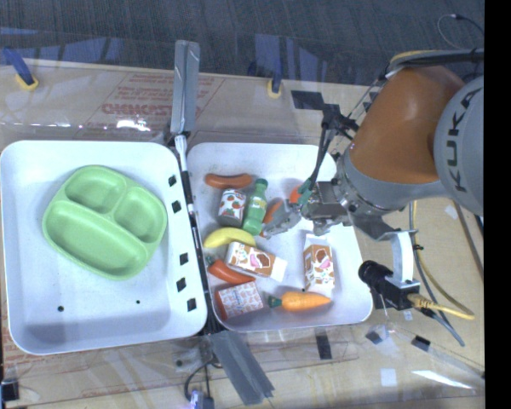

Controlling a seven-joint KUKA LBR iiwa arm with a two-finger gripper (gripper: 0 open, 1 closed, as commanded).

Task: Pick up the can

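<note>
At the left of the frame, the left bin (17, 254) holds a green divided plate (105, 220). Right of the central divider, the right bin (358, 309) holds a scatter of toy foods: a sausage (229, 180) at the top, the can (232, 204) just below it with a red-and-white printed label, a green bottle (255, 206) touching the can's right side, a banana (227, 239) beneath, then cartons (255, 260) and a carrot (303, 301) toward the lower edge. The gripper (283, 219) hangs just right of the bottle, above an orange item; whether its fingers are parted or closed cannot be told, and nothing is visibly held. The grey-and-orange arm (409, 139) fills the upper right. The can is judged to be small, light and rigid, with a smooth, likely slippery wall; a grasp across its round body, fingers placed above and below it in the frame to avoid the crowding bottle, appears the most secure.
</note>
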